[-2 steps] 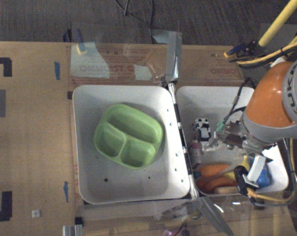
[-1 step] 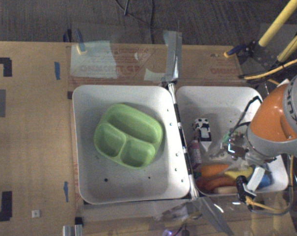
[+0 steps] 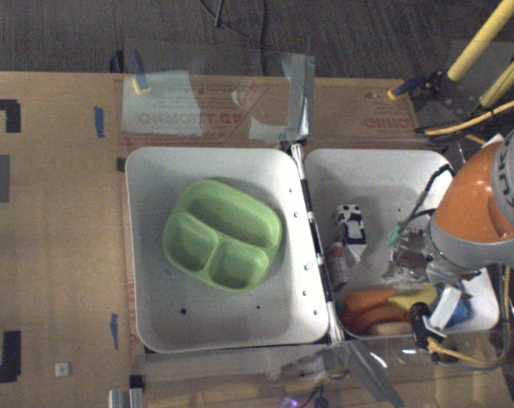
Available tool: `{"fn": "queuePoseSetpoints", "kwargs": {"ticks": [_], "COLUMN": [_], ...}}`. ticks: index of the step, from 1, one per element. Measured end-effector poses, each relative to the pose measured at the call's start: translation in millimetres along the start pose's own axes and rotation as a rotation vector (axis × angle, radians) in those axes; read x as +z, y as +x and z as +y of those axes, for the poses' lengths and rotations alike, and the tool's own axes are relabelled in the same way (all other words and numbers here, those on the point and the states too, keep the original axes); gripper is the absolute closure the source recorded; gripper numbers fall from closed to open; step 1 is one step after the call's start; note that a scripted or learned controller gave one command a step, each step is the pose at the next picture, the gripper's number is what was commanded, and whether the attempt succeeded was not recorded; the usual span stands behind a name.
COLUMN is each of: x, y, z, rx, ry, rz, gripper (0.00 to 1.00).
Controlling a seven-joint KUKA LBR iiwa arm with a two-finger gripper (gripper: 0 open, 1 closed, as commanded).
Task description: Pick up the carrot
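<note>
At the near edge of the right bin (image 3: 371,170) the carrot (image 3: 369,299) is seen lying on its side among a cluster of other small items, pressed close to the near wall beside a reddish sausage-like piece (image 3: 377,317) and a yellow piece (image 3: 414,297). The end effector (image 3: 409,257) is held just above and beyond that cluster, probably posed for a descent, and whether it is released or clenched cannot be told. Farther off in the left bin (image 3: 146,253), a green divided plate (image 3: 223,235) is left lying flat, well apart from the carrot.
</note>
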State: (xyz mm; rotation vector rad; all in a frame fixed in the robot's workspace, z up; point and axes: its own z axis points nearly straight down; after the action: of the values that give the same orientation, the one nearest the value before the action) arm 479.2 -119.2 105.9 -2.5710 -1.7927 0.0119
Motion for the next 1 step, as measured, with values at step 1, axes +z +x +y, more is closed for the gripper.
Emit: {"fn": "queuePoseSetpoints", "kwargs": {"ticks": [1], "x": [-99.4], "y": [34.9], "z": [-8.5], "rx": [-0.074], "ry": [-0.005], "rz": [0.000], "gripper": [1.00]}}
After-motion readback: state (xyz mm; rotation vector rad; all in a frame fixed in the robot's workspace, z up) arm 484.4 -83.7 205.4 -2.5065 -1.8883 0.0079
